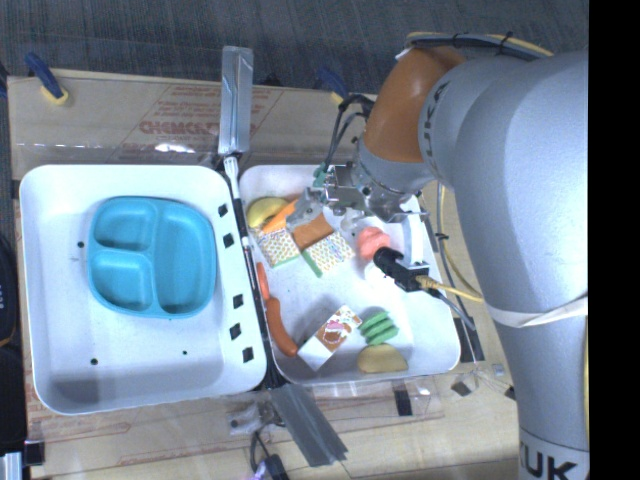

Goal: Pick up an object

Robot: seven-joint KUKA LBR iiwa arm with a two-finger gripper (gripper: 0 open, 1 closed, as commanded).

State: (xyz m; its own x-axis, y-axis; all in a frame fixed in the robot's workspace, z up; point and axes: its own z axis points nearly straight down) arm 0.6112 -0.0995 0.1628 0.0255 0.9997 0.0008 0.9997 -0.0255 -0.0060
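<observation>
The right bin [440, 318] holds several small items. At its upper left lie a yellow fruit [263, 210], an orange carrot-like piece [282, 217], a brown block [311, 231] and two patterned packets [281, 250] [328, 255]. A pink item [372, 240] lies just right of them. Nearer the front are an orange sausage [281, 330], a small printed box [338, 330], a green piece [378, 325] and a yellow-brown lump [382, 360]. My gripper [333, 196] hangs low over the bin's upper part, just above the brown block and close to the carrot piece. Nothing visibly sits in it.
The left bin [40, 298] carries a blue divided plate [155, 255]. A grey divider bar [236, 103] runs between the bins at the back. My arm's grey body covers the right bin's right side, with a black part [400, 270] and cables hanging by the pink item.
</observation>
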